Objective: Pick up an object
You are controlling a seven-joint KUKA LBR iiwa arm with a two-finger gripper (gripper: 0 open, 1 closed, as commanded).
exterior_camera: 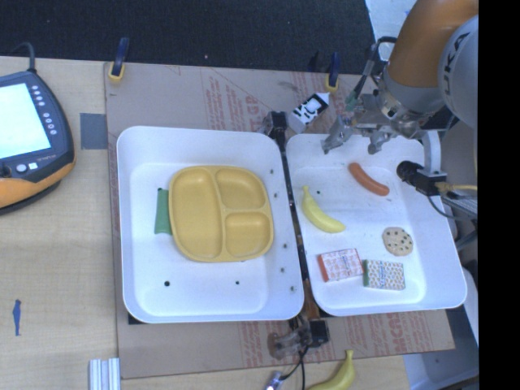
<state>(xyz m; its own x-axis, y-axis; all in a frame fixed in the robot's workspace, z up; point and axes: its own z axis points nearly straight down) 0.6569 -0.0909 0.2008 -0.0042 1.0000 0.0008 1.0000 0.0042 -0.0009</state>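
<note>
Two shallow white bins are seen side by side on a desk covered with a sheet of cardboard. The left bin is occupied by a yellow divided plate, from beneath whose left edge a green item protrudes. In the right bin several things are laid out well apart: a sausage near the far end, a banana beside the left wall, a cookie toward the right, and two small packets, one red and one green, set just beside each other near the front. The arm is shown reaching in from the right, its gripper hanging over the far end of the right bin. The fingers are spread apart, and nothing is held between them; the sausage lies near them, on the bin floor. A handheld control pad is placed at the desk's left edge, and a second banana lies on the cardboard in front of the bins.
</note>
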